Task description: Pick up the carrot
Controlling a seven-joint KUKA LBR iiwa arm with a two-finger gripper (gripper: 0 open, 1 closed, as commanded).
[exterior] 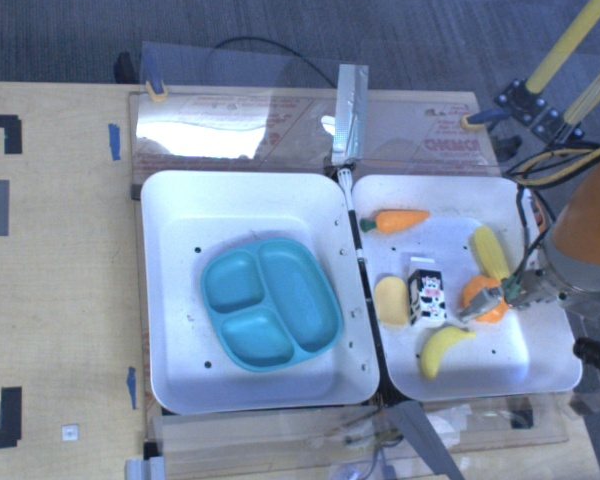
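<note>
The carrot point(401, 220), orange with a green stem end pointing left, lies across the far part of the right bin point(550, 363). My gripper point(483, 305) reaches in from the right and sits low at the bin's right middle, over a round orange fruit point(480, 291). That is well to the near right of the carrot, and nothing of the carrot is near it.
Around the gripper lie a yellow corn cob point(490, 251), a banana point(442, 347), a small black-and-white carton point(427, 296) and a pale yellow oval point(391, 300). A blue divided plate point(270, 303) sits in the left bin point(170, 218). Cables hang at the right.
</note>
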